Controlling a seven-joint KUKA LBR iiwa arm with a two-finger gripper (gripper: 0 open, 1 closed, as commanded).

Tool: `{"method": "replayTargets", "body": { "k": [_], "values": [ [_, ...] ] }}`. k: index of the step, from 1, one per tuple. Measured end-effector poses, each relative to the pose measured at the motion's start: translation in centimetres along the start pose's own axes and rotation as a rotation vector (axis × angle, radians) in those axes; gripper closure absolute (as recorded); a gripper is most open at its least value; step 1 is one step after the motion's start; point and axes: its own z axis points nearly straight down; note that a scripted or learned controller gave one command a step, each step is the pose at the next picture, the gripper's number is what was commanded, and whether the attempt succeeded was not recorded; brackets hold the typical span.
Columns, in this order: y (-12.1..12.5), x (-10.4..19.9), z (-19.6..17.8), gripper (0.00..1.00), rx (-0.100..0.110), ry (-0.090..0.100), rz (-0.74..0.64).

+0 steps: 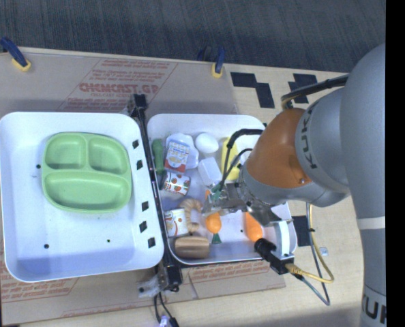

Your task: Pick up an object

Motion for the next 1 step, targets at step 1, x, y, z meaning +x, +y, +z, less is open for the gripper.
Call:
{"method": "replayTargets", "body": {
  "k": [1],
  "values": [
    [-0.95, 0.69, -7.71, 1.00, -0.002, 0.001, 0.007]
  ]
}}
